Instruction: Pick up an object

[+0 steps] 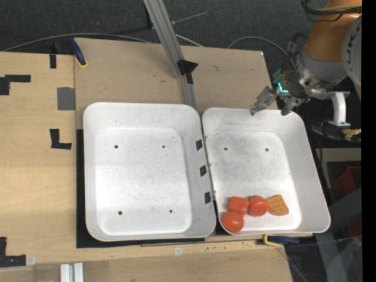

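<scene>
While open and unladen, pincer [271, 106] over right bin [305, 157]; three tomatoes [244, 210], cracker [278, 205] inside.

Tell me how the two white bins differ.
The right bin holds three red items and an orange piece along its near edge; the left bin has bare floor. The hand hovers at the right bin's far rim, away from the left bin. Both are shallow, white and speckled.

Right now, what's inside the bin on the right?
The right bin holds three red balls and an orange block, bunched at its near edge. Anything under them is covered.
</scene>
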Robot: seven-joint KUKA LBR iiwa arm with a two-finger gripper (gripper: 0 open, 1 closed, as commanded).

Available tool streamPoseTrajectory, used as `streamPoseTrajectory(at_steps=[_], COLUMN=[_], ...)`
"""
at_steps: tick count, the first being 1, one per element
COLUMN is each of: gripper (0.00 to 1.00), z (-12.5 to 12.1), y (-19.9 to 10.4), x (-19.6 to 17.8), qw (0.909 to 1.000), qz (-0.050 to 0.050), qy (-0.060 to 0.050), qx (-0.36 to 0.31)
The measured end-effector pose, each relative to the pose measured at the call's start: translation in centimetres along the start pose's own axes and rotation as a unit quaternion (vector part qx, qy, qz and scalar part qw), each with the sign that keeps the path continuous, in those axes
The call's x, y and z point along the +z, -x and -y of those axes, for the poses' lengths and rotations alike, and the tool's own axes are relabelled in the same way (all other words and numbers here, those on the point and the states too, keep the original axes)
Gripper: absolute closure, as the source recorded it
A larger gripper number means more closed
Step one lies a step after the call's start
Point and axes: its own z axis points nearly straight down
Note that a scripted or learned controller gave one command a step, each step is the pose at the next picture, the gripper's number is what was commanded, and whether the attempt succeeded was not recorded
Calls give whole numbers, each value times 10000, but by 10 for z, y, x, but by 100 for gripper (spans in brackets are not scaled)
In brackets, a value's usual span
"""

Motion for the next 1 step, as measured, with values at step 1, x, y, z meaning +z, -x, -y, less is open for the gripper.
streamPoseTrajectory(at_steps=[1], gripper=[0], z=[-1], y=[0], x=[-3], qw=[10000], qz=[7], qy=[22], qx=[-8])
